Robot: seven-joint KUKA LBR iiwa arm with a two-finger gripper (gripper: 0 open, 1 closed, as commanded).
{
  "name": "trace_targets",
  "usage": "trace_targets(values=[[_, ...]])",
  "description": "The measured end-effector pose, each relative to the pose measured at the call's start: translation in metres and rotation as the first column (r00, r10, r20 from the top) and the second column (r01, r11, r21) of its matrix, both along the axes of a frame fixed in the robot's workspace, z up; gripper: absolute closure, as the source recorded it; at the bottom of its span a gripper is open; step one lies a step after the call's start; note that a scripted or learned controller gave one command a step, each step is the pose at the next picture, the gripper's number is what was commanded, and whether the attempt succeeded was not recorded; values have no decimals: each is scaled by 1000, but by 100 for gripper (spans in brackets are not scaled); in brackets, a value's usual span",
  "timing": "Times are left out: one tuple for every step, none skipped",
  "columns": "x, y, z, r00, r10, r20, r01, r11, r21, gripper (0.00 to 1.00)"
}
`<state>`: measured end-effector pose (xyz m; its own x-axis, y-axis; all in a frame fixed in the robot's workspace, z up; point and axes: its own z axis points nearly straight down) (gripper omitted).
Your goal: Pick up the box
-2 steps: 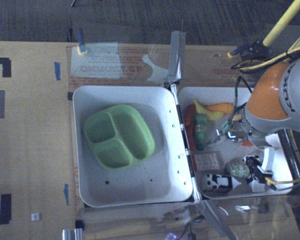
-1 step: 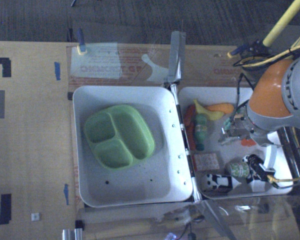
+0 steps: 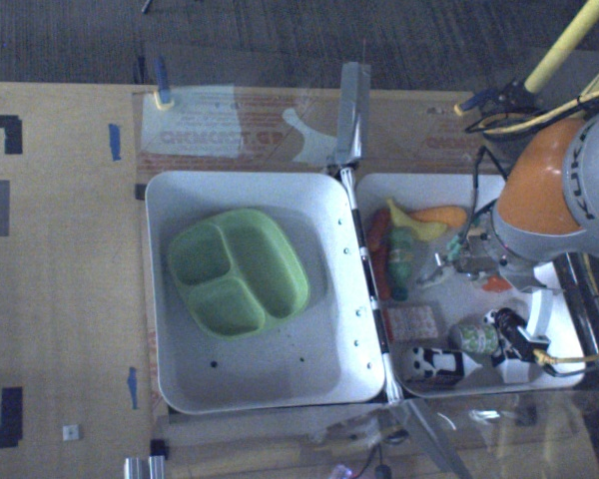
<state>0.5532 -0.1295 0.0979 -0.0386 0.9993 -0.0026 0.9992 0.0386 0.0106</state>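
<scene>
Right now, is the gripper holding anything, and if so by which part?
Nothing can be seen between its fingers. The gripper hovers in the right bin, beside the green bottle; the box lies apart, below it, ungrasped.

The rounded grey robot arm (image 3: 591,183) carries a broad glossy orange band (image 3: 535,190) above its wrist, with part of dark lettering showing on the pale casing beside it. Below the band, a grey wrist section narrows to a small metallic two-finger gripper (image 3: 447,265) of silvery and dark parts.
</scene>
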Motion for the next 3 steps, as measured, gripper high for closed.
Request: trace_targets(values=[[-9,33,-11,994,-107,-5,107,994,1,0],[-8,33,0,994,-107,-2,107,994,1,100],[-1,29,-10,987,-162,-7,162,987,4,100]])
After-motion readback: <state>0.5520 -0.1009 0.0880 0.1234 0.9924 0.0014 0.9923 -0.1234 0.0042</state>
